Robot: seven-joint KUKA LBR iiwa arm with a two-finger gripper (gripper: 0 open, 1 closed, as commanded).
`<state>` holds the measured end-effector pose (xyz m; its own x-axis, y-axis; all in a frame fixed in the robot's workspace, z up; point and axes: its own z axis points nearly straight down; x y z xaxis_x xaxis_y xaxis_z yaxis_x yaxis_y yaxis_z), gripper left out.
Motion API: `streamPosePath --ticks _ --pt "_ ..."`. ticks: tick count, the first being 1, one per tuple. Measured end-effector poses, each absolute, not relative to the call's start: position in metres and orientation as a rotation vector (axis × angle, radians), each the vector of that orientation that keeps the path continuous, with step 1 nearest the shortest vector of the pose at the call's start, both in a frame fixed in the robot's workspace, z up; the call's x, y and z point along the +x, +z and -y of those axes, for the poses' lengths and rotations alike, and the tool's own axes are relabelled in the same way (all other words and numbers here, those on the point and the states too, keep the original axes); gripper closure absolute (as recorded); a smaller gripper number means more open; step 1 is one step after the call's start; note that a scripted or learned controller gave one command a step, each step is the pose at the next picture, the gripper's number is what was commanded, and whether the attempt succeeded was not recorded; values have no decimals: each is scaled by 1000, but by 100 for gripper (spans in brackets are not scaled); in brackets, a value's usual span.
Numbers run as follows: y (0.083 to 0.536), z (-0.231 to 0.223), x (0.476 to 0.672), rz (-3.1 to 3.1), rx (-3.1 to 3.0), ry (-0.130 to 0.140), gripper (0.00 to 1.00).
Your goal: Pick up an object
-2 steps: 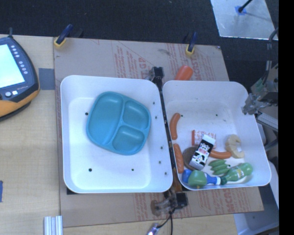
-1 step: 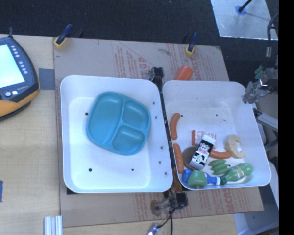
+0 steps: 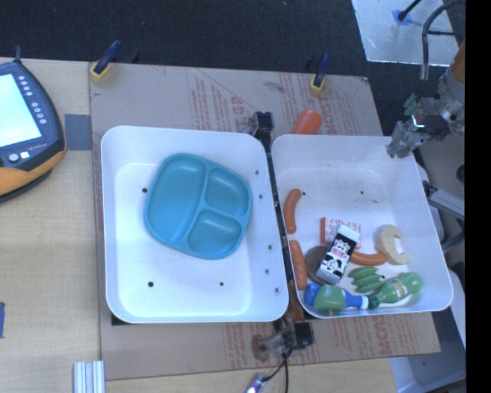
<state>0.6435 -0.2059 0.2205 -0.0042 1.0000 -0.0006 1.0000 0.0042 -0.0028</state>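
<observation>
Grey gripper (image 3: 399,143), grip state unreadable, hovers at the right bin's (image 3: 356,166) far corner; approach step, toys (image 3: 360,273) lie below-left.

The claw (image 3: 401,142) hangs at the right edge, its grey wrist reaching in from the right.

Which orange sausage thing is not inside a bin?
The orange sausage lying on the cardboard just above the right bin. The others lie inside that bin.
</observation>
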Motion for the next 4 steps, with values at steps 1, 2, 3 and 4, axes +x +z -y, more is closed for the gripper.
streamPosePath --ticks 1,2,3,4 --pt "232 206 644 2231 -2211 5 100" --pt "242 207 644 2237 -2206 6 100" --pt "237 212 571 2224 -2215 6 100" --pt "253 212 563 2224 -2219 2 100"
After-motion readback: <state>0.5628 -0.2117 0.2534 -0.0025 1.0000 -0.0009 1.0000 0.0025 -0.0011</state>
